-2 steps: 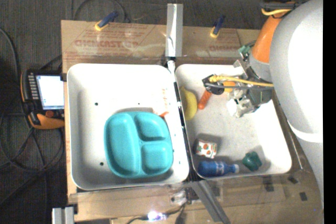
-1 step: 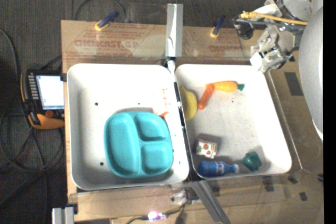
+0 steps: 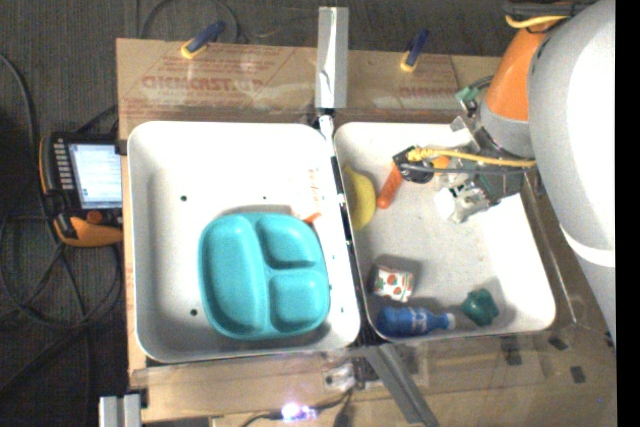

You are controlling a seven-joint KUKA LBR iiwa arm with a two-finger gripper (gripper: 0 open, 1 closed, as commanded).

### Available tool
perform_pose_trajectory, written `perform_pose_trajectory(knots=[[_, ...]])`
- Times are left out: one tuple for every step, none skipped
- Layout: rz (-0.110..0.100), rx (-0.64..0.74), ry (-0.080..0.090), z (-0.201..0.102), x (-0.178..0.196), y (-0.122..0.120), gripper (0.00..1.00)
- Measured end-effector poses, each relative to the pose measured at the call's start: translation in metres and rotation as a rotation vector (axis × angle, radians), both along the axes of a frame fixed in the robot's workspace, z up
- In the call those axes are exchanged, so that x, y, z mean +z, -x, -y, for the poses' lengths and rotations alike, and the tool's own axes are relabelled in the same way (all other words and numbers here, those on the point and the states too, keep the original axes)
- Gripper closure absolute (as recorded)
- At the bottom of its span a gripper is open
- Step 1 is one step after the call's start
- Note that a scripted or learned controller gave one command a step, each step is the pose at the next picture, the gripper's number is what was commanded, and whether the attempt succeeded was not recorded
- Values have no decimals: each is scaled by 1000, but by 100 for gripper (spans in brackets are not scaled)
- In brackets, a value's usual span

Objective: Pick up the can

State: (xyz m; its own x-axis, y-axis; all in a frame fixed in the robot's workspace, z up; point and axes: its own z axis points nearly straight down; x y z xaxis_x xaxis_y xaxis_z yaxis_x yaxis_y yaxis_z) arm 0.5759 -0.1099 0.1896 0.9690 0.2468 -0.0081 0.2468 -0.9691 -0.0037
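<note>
**Item 1. Pincer** (image 3: 466,203): on the grey arm with the orange band, reaching in from the right over the far part of the right bin (image 3: 520,260). How far it is open cannot be told at this angle. Nothing can be seen held in it.

**Item 2. Can** (image 3: 393,283): small, white, with red and green marks on the label. It lies on the floor of the right bin, below and to the left of the pincer in the view and well apart from it. It appears to lie on its side, long axis roughly left to right and dipping slightly to the right. Which end is the top cannot be told.

**Item 3. Orange stick-shaped piece** (image 3: 388,187): near the pincer's left, slanted.

**Item 4. Yellow rounded piece** (image 3: 362,198): further left of the pincer, just beside the orange piece, against the bin's left wall.

**Item 5. Blue bottle** (image 3: 412,321): below and left of the pincer, beyond the can and just beside it. It lies flat, long axis left to right.

**Item 6. Dark green piece** (image 3: 481,306): almost straight below the pincer, well apart from it, to the right of the bottle's end.

**Item 7. Left bin** (image 3: 160,165): well to the pincer's left. It holds a teal divided plate (image 3: 265,275).
</note>
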Motion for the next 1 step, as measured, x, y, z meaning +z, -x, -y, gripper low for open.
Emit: perform_pose_trajectory(knots=[[4, 112, 3, -12, 93, -60, 100]])
